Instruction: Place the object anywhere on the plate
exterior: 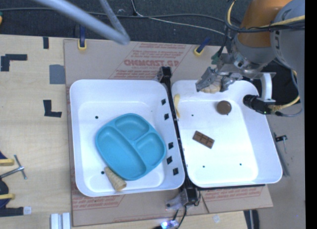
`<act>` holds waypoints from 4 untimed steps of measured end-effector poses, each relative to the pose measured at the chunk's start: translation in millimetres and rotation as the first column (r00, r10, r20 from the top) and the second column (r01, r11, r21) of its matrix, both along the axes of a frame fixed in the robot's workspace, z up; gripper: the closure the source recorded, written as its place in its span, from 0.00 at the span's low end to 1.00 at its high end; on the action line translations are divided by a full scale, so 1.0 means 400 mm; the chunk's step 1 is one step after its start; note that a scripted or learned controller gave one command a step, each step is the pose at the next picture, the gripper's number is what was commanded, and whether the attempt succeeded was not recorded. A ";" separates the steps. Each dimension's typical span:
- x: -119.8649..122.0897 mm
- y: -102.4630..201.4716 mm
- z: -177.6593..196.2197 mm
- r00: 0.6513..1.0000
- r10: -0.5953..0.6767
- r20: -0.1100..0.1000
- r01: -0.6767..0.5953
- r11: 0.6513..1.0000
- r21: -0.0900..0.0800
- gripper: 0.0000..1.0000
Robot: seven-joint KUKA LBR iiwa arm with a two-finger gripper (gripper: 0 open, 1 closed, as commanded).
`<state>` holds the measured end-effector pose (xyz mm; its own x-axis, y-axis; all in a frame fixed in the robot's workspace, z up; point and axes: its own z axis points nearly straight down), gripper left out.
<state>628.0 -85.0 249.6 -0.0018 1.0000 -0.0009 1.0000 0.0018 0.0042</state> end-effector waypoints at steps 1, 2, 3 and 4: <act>-0.031 0.154 -0.030 1.000 0.004 -0.008 -0.004 1.000 0.002 1.00; -0.068 0.270 -0.023 1.000 0.004 -0.007 -0.004 1.000 0.002 1.00; -0.118 0.406 -0.058 1.000 0.005 -0.009 -0.005 1.000 0.002 1.00; -0.112 0.504 -0.041 1.000 0.004 -0.006 -0.004 1.000 0.002 1.00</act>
<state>583.3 116.6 233.1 -0.0060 1.0000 0.0008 1.0000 0.0060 -0.0015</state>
